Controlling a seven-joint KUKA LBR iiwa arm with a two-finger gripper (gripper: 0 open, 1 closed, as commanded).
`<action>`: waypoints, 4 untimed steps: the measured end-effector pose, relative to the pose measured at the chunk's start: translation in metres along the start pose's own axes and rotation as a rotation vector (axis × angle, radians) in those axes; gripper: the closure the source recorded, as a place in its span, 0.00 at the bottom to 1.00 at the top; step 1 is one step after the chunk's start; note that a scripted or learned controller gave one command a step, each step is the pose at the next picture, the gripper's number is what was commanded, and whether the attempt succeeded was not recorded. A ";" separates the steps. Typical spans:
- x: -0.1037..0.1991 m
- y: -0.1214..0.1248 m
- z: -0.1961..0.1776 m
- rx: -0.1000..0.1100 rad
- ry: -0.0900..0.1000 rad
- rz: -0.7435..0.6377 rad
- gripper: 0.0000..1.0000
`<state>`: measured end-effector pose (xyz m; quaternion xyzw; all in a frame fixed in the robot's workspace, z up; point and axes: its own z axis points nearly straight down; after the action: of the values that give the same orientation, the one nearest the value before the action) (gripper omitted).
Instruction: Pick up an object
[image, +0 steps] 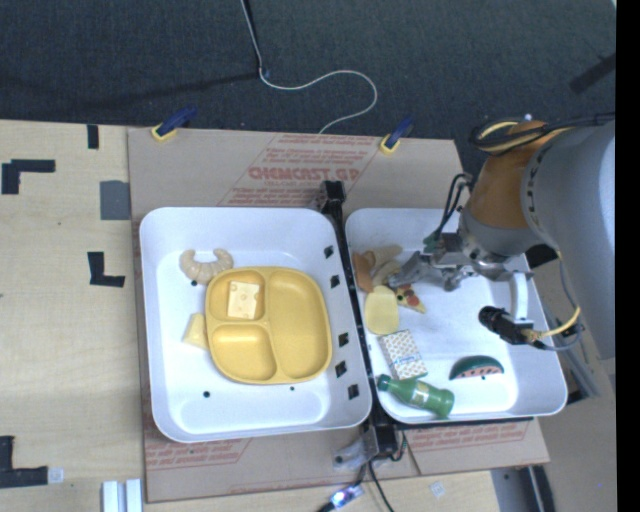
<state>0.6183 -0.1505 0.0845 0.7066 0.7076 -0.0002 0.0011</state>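
My gripper (410, 272) is low in the right bin (540, 385), at its upper left part. It sits just right of a tan food piece (365, 262) and just above a small orange and red toy (409, 298). A pale yellow round piece (381, 312) lies below them, apart from the gripper. Further down lie a checkered packet (403, 352), a green bottle (418, 395) on its side and a watermelon slice (476, 369).
The left bin (170, 400) holds a yellow divided plate (290, 335) with a pale cube (244, 298) in one compartment, a curled beige piece (205, 263) and a yellow wedge (194, 330). The arm's grey body (560, 190) overhangs the right bin's far right side.
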 end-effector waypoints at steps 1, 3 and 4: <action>0.002 0.002 -0.014 -0.005 0.003 -0.002 1.00; 0.009 0.002 -0.121 -0.004 0.001 -0.001 1.00; 0.010 0.002 -0.141 0.000 0.002 0.000 1.00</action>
<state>0.6206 -0.1406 0.2258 0.7064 0.7078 0.0006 0.0006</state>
